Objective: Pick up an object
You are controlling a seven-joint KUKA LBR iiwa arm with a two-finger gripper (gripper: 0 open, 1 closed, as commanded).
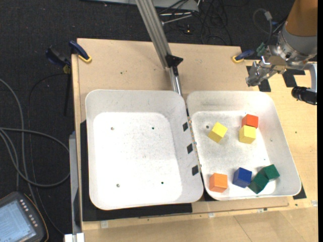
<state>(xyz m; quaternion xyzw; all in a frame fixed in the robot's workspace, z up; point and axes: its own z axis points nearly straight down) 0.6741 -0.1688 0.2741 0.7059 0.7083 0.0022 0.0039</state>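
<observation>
The right bin (282,135) holds several small blocks. A yellow block (218,132) lies near its middle left, and a second yellow block (247,134) sits just below a red-orange block (250,120). Along the front lie an orange block (218,182), a blue block (243,177) and two dark green blocks (265,178) touching each other. My gripper (257,77) hangs above the bench just beyond the right bin's far right corner, away from every block. Nothing shows between its fingers.
The left bin (133,147) stands beside the right one. A slanted metal pole (156,32) crosses the back of the bench and ends at the bins' divide. Clamps sit at the bench's back corners (81,52), and cables lie on the dark floor to the left.
</observation>
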